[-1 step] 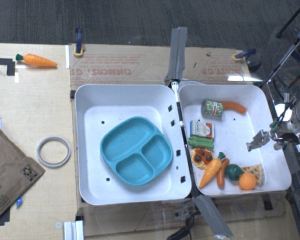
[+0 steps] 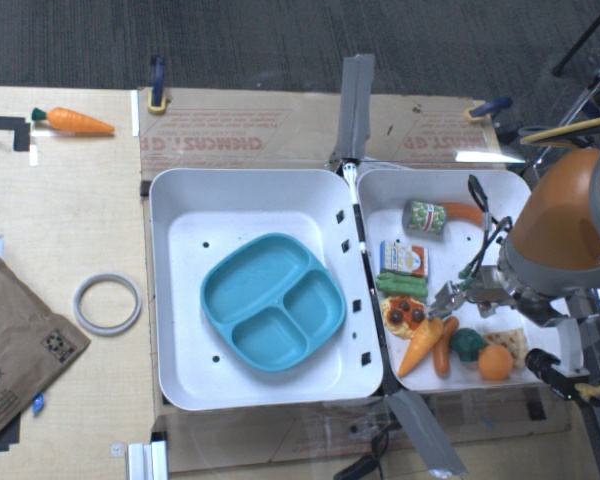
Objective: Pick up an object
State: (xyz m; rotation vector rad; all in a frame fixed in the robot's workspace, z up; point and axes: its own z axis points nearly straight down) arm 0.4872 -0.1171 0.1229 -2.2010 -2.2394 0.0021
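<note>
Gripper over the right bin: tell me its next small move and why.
Probably a short descent. The gripper sits in the right bin right above the toy carrot and the pizza slice, with nothing visibly between its fingers. The carrot lies nearest beneath it, crowded by the green toy and the orange, so a straight drop seems safest.

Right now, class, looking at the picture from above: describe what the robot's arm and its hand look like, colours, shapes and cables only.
The arm is thick and rounded, with a broad orange band above a grey wrist section. Black cables loop beside the wrist. The hand is small, made of dull grey metal with dark parts, and ends in thin fingers.
</note>
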